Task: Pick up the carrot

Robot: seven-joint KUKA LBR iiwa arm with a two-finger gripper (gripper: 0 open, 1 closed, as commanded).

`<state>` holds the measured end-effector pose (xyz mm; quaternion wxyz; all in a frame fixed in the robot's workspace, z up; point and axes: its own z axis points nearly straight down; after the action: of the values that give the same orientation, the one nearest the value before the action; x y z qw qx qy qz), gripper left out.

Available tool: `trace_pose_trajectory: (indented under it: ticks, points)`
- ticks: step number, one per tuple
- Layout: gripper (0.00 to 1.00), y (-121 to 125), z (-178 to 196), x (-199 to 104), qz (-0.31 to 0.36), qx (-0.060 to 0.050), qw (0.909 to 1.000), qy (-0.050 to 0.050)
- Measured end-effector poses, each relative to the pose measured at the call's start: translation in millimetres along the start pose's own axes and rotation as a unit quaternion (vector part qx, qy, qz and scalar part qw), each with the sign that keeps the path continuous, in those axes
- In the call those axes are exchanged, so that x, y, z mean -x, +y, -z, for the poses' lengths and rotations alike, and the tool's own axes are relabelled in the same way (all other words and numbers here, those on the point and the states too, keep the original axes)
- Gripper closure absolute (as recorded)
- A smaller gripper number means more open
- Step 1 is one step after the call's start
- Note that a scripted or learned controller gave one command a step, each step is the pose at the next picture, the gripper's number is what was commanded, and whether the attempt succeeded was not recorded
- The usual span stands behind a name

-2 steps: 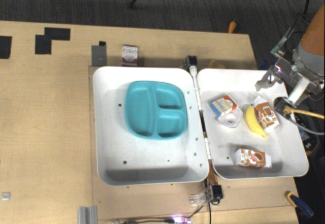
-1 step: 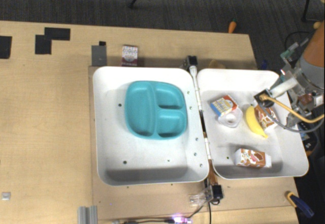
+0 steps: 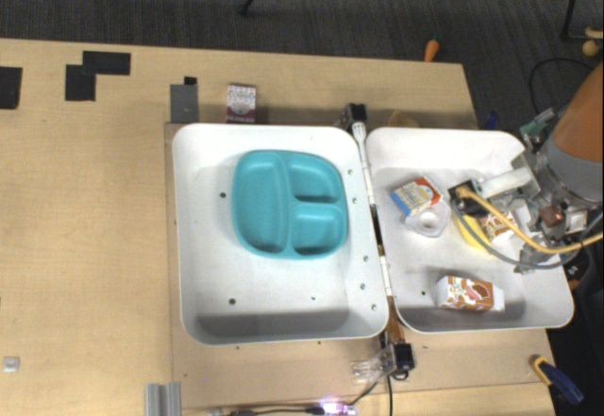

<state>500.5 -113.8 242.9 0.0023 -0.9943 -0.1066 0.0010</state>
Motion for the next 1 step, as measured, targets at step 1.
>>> trace_pose_trajectory:
  ticks: [1]
  points:
    - [0.00, 34.6, 150.7, 7.4, 0.029, 0.005, 0.9996, 0.006]
